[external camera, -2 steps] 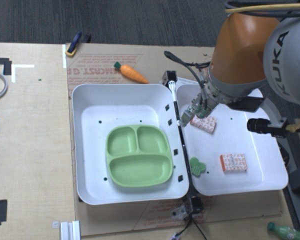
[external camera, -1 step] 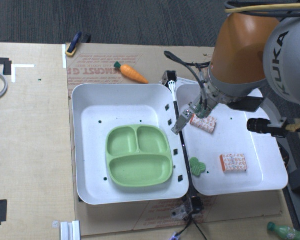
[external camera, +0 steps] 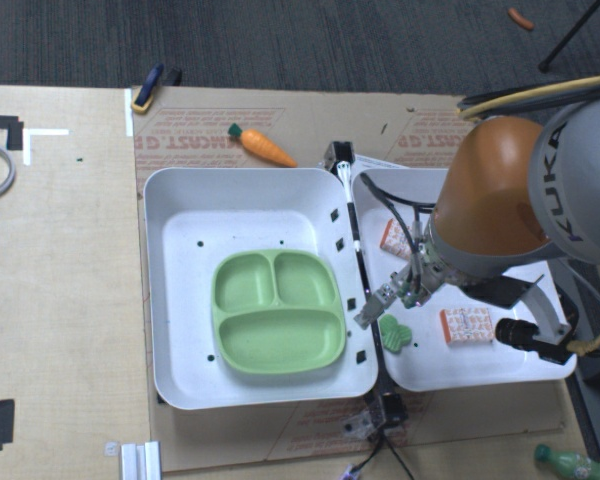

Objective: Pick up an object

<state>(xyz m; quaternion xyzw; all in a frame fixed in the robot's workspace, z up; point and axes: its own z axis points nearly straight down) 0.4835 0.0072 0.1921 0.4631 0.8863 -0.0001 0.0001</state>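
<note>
Grey arm (external camera: 580, 183), orange band, "KUKA" lettering

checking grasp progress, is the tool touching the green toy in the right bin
Cannot tell. In the camera view the tool ends right above the green toy near the bin divider; the slanted view shows no plain gap or contact.

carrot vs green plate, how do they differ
The carrot is orange with a green tip; the plate is pale green all over. The carrot is small and tapered; the plate is far larger, flat, with three compartments. The carrot lies on the cardboard outside the bins; the plate sits in the left bin. Both lie untouched by the gripper.
</note>
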